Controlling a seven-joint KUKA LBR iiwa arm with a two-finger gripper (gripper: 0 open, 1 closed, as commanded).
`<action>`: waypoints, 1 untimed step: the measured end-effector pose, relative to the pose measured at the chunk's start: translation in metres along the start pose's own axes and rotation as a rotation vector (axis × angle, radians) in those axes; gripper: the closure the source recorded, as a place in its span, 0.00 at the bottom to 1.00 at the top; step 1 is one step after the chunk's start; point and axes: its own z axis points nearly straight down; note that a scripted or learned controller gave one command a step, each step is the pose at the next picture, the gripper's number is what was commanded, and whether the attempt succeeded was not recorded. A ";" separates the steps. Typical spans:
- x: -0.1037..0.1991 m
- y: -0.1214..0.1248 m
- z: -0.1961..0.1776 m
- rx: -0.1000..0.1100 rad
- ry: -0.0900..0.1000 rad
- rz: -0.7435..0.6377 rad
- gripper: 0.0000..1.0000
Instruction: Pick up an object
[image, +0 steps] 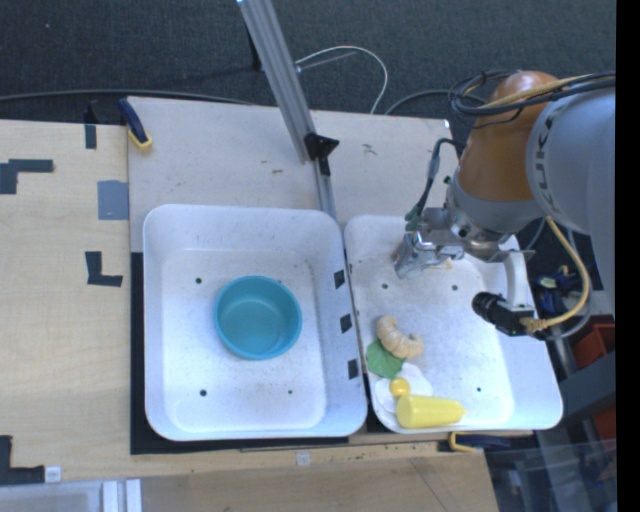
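**Arm poised over the right bin, nothing picked yet**

Pale wood bench (60, 330) carries two shallow white bins side by side, with dark floor beyond its far edge. Taking the right bin (520, 400) as the landmark and working from its near edge outward: a yellow bottle-shaped toy (430, 409) lies at the near rim, with a small yellow ball (399, 387) touching its left end. Just beyond these sit a green leaf-like piece (380, 358) and a tan curved piece (400, 338), touching one another, left of the bin's middle. Farther back, over the bin's far half, hangs the gripper (412, 256); whether it is spread or closed cannot be made out, and nothing shows in its grasp. To the left, the left bin (165, 300) holds a blue bowl (259, 316) near its centre.

By my reading, the work is at the approach step: no object is lifted. A next move calls for bringing the gripper toward the near-left cluster, centring over one piece such as the tan one, then descending.
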 end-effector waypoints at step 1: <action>0.054 -0.010 0.007 0.001 0.000 -0.001 1.00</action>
